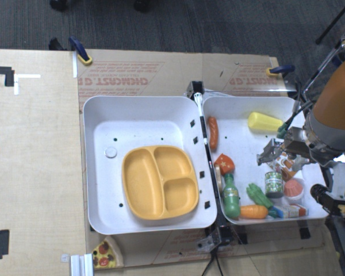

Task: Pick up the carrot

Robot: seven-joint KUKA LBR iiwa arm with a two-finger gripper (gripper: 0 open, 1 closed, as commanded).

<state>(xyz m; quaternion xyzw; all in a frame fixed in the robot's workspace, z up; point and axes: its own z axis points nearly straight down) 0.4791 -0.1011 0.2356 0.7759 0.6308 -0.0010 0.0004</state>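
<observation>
The carrot (254, 212) is orange and lies flat along the front wall of the right bin (241, 111), its blunt end beside a green bottle (230, 195). A green leafy piece (257, 194) lies just above it. My gripper (275, 156) hangs over the right half of that bin, up and to the right of the carrot and well apart from it. It is directly above a small green-labelled can (273, 184). Nothing shows in its grasp.
The right bin also holds a yellow block (264, 122), a sausage (213, 132), a red fruit (225, 164), a pink round piece (294, 188) and a small packet (295, 211). The left bin (98, 171) bears a yellow divided plate (161, 181) and a white disc (110, 152).
</observation>
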